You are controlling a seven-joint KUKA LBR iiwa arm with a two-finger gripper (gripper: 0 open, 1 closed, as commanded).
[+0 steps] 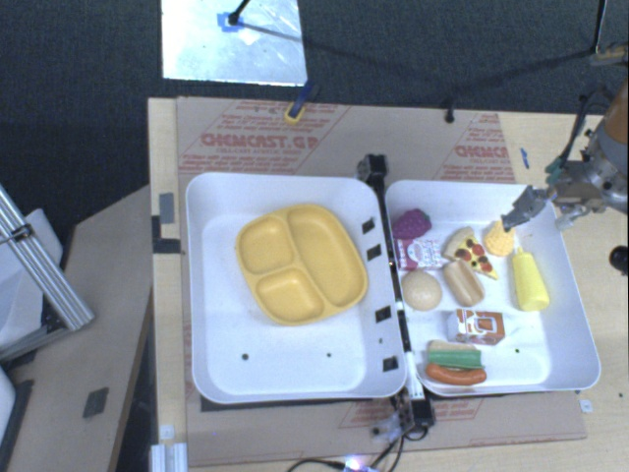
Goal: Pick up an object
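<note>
Gripper (pixel 523 207) poised over the right bin (pixel 565 362).
A small yellow piece (pixel 499 240) is seen just below its tip; jaw state cannot be told.

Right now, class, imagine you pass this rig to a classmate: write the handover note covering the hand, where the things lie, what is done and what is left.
Hand: hangs over the right bin's far right side, next to the small orange piece; whether it is open or shut cannot be told, and nothing shows as held.
Left bin: the yellow divided plate.
Right bin: purple grapes, pink-and-white carton, pizza slice, yellow corn, hot dog, round bun, small printed box, sandwich.
Done: nothing lifted yet.
Left: grasp one object and raise it.
</note>
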